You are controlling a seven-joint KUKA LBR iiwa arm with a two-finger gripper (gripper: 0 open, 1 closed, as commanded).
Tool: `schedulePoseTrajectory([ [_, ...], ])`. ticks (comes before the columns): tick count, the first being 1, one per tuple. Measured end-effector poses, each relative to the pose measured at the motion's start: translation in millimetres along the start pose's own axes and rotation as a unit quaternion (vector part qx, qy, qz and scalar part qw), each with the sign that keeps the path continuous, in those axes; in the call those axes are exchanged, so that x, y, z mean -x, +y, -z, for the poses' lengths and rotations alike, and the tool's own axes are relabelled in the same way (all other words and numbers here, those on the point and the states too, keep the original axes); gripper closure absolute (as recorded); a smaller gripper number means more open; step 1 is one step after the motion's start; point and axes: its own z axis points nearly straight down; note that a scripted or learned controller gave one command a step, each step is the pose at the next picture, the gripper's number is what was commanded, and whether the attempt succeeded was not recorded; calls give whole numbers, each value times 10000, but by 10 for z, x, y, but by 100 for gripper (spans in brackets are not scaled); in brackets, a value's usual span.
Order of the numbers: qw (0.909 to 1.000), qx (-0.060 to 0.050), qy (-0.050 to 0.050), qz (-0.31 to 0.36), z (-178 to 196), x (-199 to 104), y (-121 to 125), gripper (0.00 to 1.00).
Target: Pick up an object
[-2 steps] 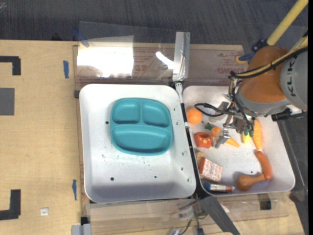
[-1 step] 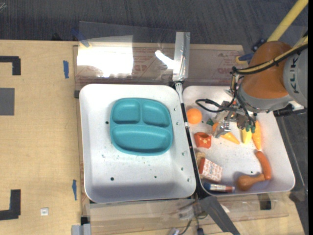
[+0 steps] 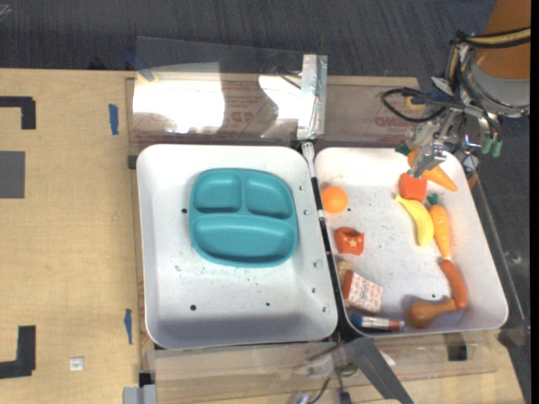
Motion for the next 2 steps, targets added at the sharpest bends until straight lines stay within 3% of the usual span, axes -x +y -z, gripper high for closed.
schedulePoseTrajectory([
  [1, 9998, 9, 103, 186, -587, -498, 299, 100],
  [2, 9999, 5, 53, -141, -262, -558, 883, 100],
])
